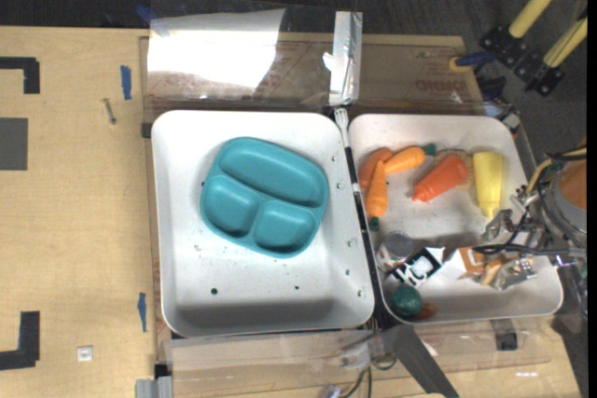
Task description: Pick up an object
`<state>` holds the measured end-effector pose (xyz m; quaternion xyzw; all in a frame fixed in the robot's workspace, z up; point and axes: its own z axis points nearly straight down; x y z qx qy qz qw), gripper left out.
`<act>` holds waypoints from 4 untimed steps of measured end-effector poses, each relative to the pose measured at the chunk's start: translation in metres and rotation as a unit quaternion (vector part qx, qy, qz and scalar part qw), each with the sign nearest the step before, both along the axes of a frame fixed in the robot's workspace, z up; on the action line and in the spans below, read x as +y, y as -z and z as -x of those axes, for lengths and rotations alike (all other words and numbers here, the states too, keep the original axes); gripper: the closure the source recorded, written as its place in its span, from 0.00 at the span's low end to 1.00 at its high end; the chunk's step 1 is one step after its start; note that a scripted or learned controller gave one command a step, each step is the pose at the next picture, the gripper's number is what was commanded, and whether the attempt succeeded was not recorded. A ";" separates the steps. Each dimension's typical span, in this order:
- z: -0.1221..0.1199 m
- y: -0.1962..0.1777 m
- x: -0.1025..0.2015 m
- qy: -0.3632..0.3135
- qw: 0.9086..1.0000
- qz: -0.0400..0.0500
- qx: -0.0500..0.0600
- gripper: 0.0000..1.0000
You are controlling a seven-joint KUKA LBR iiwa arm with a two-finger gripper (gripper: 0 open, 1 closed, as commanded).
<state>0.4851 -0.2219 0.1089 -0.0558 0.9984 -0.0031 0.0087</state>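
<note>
two shallow white bins sit side by side on the bench. the left bin (177,228) holds a teal divided plate (264,194) lying face up, tilted a little, with three compartments. the right bin (448,303) holds the loose things: two orange toy carrots (384,172) crossing one another at the upper left, an orange-red bottle (440,178) lying slantwise beside them, and a yellow bottle (487,181) lying just to the right of that one. along the near edge lie a black-and-white card (420,267) and a dark green round thing (406,298) near the bin's lower left corner.

the arm comes in from the right edge, and its gripper (499,247) hangs over the lower right part of the right bin, amid a tangle of metal parts and wires. whether the claw is apart or together cannot be told; the metalwork there is too cluttered to read. some small orange-brown bits (492,273) lie under or beside it, unclear what they are.

the yellow bottle is the nearest thing, just above the gripper toward the bin's far wall. the orange-red bottle lies up and to its left, the carrots well apart on the far side, and the card to its left.
</note>
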 end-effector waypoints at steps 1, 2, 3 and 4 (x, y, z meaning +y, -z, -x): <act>-0.054 -0.166 -0.001 -0.001 1.000 0.000 0.001 1.00; -0.119 -0.158 0.046 -0.003 1.000 -0.004 0.005 1.00; -0.068 -0.120 0.085 0.007 1.000 -0.004 0.008 1.00; -0.109 -0.163 0.138 0.043 0.999 -0.004 0.003 1.00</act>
